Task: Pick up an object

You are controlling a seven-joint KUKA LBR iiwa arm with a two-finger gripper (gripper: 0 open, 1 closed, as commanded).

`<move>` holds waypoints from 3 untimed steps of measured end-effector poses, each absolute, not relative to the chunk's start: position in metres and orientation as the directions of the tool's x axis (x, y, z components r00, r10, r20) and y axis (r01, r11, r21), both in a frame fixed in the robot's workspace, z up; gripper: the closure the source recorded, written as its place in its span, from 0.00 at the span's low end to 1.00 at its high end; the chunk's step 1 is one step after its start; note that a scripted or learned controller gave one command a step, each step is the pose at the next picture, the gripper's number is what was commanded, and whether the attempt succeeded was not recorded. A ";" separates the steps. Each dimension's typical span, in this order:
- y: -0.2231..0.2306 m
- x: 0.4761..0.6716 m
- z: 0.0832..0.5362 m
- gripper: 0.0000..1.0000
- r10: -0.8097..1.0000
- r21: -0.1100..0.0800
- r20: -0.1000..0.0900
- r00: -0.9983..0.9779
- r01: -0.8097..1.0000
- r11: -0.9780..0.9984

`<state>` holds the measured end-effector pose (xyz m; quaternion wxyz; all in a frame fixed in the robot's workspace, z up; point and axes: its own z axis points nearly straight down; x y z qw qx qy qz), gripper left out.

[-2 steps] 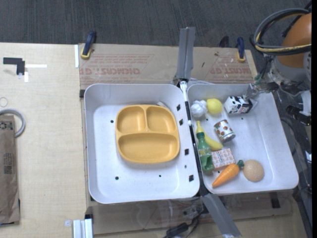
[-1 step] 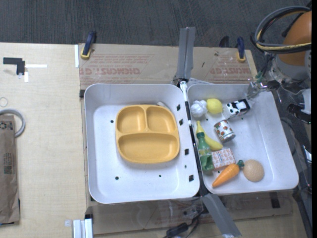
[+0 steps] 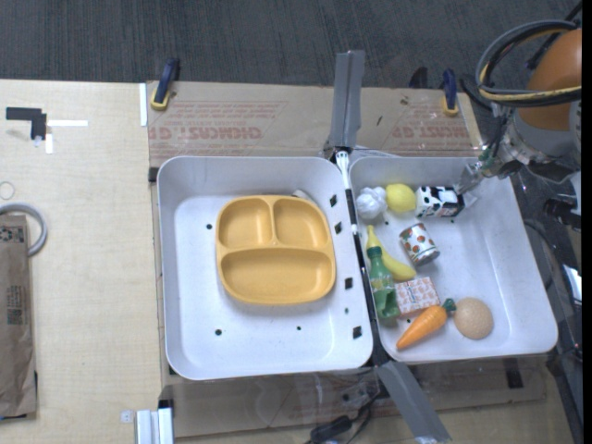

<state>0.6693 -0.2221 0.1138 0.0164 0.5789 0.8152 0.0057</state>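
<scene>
The right bin [image 3: 518,276] holds several small items. Along its back lie a white crumpled ball [image 3: 370,203], a yellow lemon [image 3: 400,198] and a black-and-white cow toy [image 3: 437,201]. A small can [image 3: 418,244], a banana [image 3: 395,264], a green bottle [image 3: 380,276], a patterned box [image 3: 416,295], a carrot [image 3: 424,326] and a tan egg-shaped item [image 3: 473,318] lie nearer the front. My gripper [image 3: 478,169] hangs over the bin's back right corner, just right of the cow toy, with nothing visibly held.
The left bin [image 3: 185,294] bears a yellow divided plate [image 3: 276,248]. A grey divider bar [image 3: 348,109] runs between the bins at the back. Cables and the arm's orange band [image 3: 553,72] crowd the upper right. A brown bag [image 3: 14,313] lies at far left.
</scene>
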 end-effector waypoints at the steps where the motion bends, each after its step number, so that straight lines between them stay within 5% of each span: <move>1: -0.215 0.660 0.125 1.00 0.914 0.001 -0.003 -0.406 0.914 0.406; 3: -0.222 0.665 0.129 1.00 0.882 0.011 -0.013 -0.471 0.882 0.471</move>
